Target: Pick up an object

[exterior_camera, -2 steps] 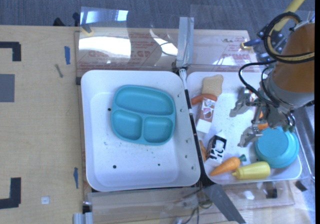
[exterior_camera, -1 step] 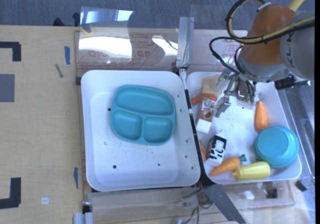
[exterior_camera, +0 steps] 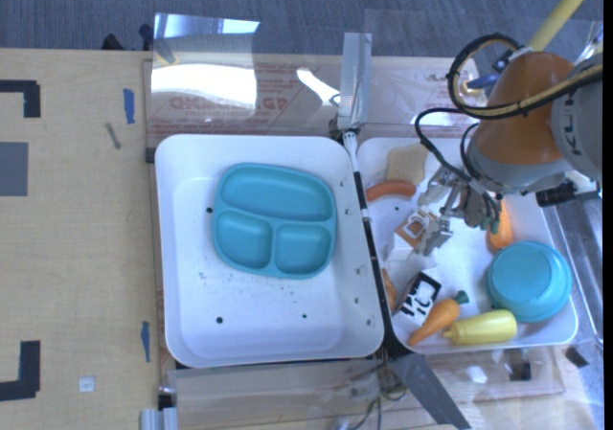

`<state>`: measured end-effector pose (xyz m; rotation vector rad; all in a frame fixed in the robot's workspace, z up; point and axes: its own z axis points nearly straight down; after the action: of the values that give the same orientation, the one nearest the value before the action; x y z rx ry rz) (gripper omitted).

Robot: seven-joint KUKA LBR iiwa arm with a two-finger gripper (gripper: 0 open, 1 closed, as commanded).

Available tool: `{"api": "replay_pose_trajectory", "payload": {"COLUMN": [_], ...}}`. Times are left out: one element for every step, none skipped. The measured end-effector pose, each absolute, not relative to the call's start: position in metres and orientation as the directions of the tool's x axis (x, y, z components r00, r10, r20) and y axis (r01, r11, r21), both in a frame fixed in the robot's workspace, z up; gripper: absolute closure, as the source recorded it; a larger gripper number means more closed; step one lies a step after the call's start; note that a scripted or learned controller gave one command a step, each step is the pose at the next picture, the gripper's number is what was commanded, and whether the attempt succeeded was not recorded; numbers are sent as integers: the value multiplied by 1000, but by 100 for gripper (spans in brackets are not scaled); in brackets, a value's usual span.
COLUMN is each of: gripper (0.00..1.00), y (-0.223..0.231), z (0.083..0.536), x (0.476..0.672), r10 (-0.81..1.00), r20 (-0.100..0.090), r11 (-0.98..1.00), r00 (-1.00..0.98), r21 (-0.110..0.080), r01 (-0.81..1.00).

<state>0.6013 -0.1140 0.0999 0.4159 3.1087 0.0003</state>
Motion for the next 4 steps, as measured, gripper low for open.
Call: {"api": "replay_pose_trajectory", "payload": {"gripper": [0,0,0,0], "y": [-102,-101,-100,-94], "z": [90,90,90,89], "x": [592,579,552,565], "r10": [369,386,573,677], "r20": [-12,-18,-15,-8], "r11": [930,922,819,736], "r00": [-930,-922,-819,-736], "r21": [-3,-2,7,5], "r01": [369,386,573,677]}}
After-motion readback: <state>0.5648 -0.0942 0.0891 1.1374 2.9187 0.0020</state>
